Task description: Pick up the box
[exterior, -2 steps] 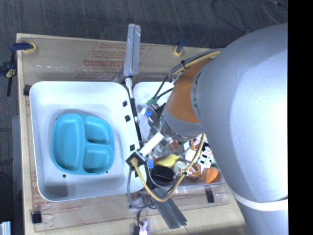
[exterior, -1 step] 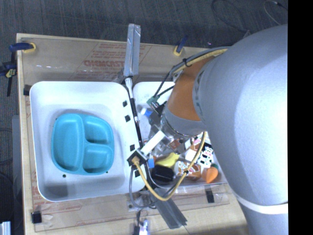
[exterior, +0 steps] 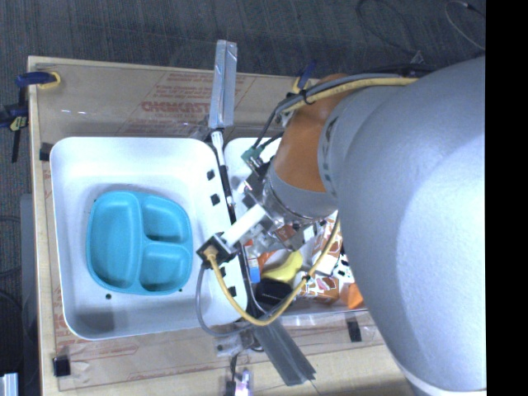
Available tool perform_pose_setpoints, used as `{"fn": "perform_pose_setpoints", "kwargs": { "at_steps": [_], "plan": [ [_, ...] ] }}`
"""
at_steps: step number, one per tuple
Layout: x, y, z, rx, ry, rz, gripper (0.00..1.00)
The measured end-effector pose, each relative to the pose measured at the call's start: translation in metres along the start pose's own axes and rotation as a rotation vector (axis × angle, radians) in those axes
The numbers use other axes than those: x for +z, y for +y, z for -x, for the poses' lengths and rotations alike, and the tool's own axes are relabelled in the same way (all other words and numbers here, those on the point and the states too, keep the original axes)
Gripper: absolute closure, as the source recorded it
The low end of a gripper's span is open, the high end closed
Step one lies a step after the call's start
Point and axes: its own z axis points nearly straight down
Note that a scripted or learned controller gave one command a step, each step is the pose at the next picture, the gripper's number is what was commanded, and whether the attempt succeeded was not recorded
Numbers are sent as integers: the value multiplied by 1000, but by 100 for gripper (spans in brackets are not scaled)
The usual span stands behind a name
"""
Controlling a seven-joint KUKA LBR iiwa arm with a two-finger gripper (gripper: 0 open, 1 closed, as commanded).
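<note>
My arm (exterior: 412, 213) comes in from three o'clock and covers most of the right-hand bin (exterior: 235, 151), the grey upper link filling the right side of the view and the orange band (exterior: 301, 151) sitting just above my wrist. My gripper (exterior: 276, 250) is down inside that bin, among a clutter of things at about five o'clock from the bench's middle, and my own wrist hides it, so I cannot tell how it stands or whether it has anything. Just below it lies something yellow (exterior: 285, 266), and toward four o'clock from there a printed orange and white package (exterior: 330, 279) that may be the box, though I cannot be sure, as only part of it peeks out from under my arm. A yellow cable (exterior: 235, 299) loops at six o'clock. The left-hand bin (exterior: 74, 180), at nine o'clock, holds a blue divided tray (exterior: 136, 242) lying flat, well apart from my gripper.
</note>
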Motion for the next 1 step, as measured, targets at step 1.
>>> {"fn": "perform_pose_setpoints", "kwargs": {
  "at_steps": [1],
  "plan": [
    [-8, -1, -1, -11, -5, -5, 100]
  ]
}}
